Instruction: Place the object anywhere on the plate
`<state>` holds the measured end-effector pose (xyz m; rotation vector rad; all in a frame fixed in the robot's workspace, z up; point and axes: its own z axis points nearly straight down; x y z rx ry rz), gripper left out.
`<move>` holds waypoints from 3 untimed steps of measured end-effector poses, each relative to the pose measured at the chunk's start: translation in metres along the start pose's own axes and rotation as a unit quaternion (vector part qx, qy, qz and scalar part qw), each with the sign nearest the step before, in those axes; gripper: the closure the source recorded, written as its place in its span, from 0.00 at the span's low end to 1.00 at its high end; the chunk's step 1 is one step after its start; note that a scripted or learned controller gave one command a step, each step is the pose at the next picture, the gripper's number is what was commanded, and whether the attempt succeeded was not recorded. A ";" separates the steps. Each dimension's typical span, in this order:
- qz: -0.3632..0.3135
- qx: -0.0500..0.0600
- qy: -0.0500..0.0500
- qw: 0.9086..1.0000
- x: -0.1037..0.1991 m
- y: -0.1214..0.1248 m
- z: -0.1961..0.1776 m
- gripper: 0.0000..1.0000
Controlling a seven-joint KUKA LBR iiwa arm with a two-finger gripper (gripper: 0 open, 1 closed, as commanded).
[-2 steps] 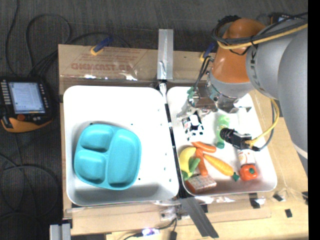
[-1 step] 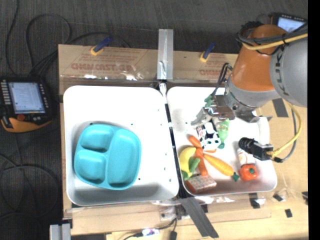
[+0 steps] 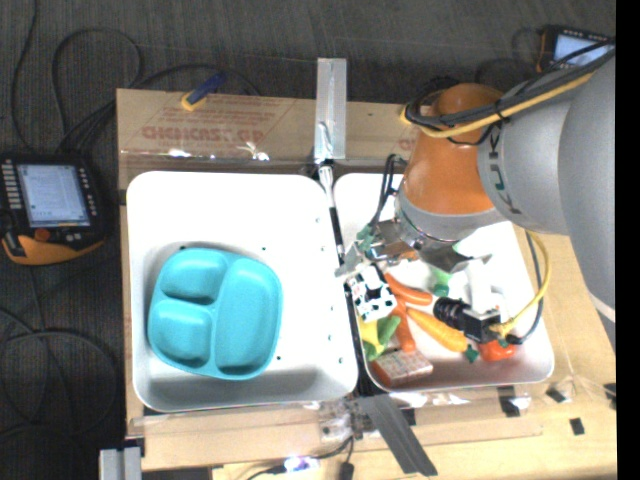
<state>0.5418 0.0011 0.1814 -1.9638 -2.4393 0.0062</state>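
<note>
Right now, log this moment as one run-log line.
arm: over right bin | gripper: low among toy food, grasp unclear | plate: turquoise, left bin, nothing on it | task: not done

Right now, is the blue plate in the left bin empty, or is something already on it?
Empty. The blue plate shows only its bare compartments; the toys lie in the right bin.
</note>
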 end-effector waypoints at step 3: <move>-0.082 0.000 -0.002 0.997 0.135 0.050 0.000 0.00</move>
